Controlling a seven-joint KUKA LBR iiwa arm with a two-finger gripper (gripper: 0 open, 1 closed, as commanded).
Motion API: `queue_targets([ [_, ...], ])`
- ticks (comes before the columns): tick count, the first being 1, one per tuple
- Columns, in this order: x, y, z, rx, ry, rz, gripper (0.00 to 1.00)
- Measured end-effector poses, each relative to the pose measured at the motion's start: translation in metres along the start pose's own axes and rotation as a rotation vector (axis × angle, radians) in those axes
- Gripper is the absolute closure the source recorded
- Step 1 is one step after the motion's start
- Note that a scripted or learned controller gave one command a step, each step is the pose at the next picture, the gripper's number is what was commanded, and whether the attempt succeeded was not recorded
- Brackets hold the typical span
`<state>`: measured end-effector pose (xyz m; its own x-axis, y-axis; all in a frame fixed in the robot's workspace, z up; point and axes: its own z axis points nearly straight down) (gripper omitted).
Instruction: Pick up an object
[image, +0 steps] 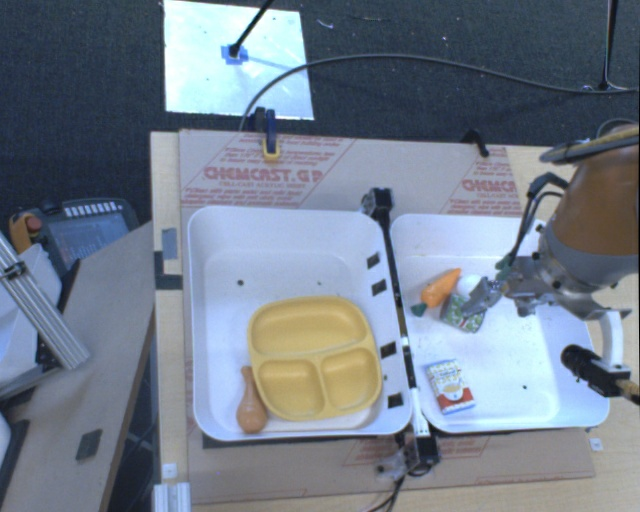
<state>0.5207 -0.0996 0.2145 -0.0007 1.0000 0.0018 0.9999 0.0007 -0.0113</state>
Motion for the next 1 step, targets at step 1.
queue_targets([
  [1,0.0001,0.0026,-0.006,-0.013,-0.002,-0.002,0.0],
])
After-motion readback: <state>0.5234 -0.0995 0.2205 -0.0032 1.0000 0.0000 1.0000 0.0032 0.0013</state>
